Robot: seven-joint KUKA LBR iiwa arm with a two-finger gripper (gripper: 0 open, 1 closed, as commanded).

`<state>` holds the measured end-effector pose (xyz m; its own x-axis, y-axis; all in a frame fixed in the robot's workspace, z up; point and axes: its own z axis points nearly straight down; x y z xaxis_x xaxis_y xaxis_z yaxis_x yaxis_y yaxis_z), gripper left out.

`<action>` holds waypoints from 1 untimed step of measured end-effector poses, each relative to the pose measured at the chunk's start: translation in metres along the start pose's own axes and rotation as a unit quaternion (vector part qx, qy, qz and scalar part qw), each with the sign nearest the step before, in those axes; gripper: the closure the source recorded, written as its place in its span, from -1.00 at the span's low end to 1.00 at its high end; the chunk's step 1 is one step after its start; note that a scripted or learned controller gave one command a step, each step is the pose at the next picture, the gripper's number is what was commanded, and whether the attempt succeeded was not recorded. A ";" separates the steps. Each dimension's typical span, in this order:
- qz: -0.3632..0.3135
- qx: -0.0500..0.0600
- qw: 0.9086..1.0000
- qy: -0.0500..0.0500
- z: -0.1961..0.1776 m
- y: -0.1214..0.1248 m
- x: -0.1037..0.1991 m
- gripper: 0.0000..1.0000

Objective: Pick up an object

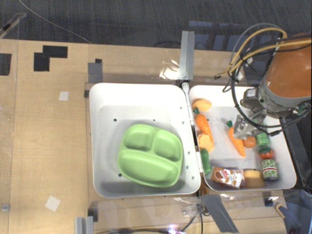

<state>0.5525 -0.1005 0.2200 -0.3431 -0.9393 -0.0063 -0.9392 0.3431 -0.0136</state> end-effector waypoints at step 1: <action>0.008 -0.005 1.000 0.000 0.035 0.098 -0.078 1.00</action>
<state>0.4878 0.0064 0.1844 -0.3589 -0.9333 -0.0069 -0.9333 0.3590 -0.0027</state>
